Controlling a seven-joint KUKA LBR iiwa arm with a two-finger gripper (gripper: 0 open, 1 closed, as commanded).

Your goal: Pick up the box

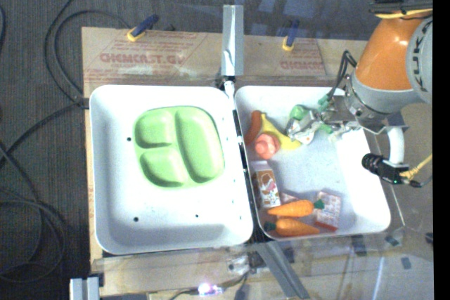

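Observation:
A small brown and white box lies flat in the right bin, close to its left wall and just above two carrots. My gripper hangs over the upper middle of the same bin, beside a yellow banana and a green item. It is well up and to the right of the box and apart from it. Nothing shows as held.
An orange pepper and a pink round fruit sit above the box. Two carrots and a red and white packet lie near the bin's front. The left bin holds a green divided tray.

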